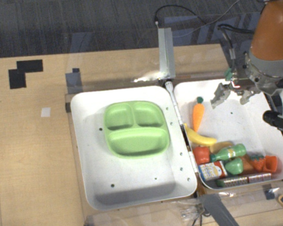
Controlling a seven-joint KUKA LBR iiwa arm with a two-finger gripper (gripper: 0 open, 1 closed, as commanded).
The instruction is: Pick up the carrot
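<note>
Carrot [197, 115] is lying in the right bin [220, 126], up near the left wall, green tip pointing away from camera, fat end almost touching the banana [200, 138]. Gripper [233, 95] is hovering off to the carrot's right, near the bin's back edge, fingers looking spread and holding nothing, though the view is soft there, so take the opening as probable.

Risks from here:
- Carrot is sitting close to the divider wall; a finger coming down on that side is likely hitting the rim or wedging.
- Banana is crowding the lower end; a low grasp is catching both or shoving the carrot.
- Carrot is tapered and slanted; fingers not squared across it are squeezing it out sideways.
- Clutter pile lower in the bin is near enough to snag on a sloppy approach.
</note>
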